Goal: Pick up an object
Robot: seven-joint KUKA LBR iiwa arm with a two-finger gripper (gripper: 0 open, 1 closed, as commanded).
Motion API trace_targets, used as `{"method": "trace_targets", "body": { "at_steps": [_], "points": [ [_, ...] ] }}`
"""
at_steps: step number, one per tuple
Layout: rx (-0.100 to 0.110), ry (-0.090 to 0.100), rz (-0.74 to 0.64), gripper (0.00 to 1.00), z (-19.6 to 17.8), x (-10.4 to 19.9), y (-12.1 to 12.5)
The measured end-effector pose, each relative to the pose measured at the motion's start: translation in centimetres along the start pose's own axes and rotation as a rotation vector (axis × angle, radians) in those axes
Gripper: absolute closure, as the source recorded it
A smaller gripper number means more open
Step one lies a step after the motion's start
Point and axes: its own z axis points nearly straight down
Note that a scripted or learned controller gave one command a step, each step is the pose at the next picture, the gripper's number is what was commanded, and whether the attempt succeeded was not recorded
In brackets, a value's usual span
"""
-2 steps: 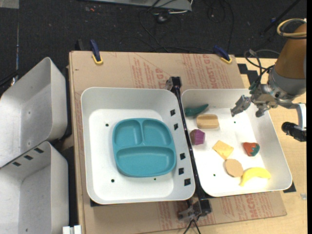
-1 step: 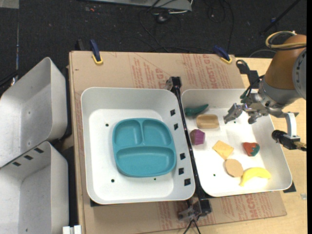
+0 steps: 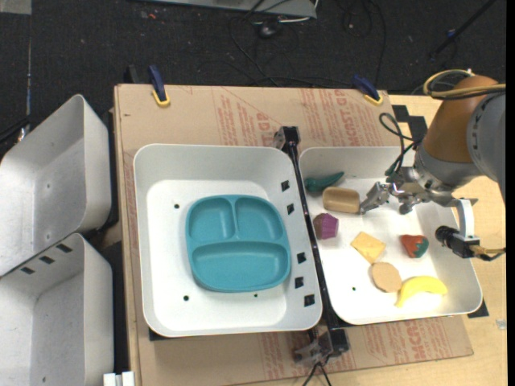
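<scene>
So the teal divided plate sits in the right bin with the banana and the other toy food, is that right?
Not quite. The camera view shows the teal divided plate alone in the left bin; the banana and the other toy food lie in the right bin.

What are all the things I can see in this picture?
bins: 2, white, side by side on the bench.
plate: 1, teal, with sections, in the left bin.
block: 1, tan, right bin, upper left.
teal piece: 1, right bin, behind the block.
purple piece: 1, right bin, left side.
cheese: 1, yellow, right bin, middle.
tan disc: 1, right bin, front.
banana: 1, yellow, right bin, front right.
red piece: 1, red and green, right bin, right side.
arm: 1, grey and orange, from the right.
tool: 1, over the right bin, beside the block.
</scene>
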Motion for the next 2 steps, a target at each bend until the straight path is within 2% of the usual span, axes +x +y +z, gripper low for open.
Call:
{"method": "trace_targets", "body": {
  "at_steps": [1, 2],
  "points": [
    [-0.006, -0.002, -0.001, 1.0, -1.4, 0.0, 0.2],
    [-0.009, -0.002, 0.0, 1.0, -5.7, 0.0, -0.1]
  ]
}}
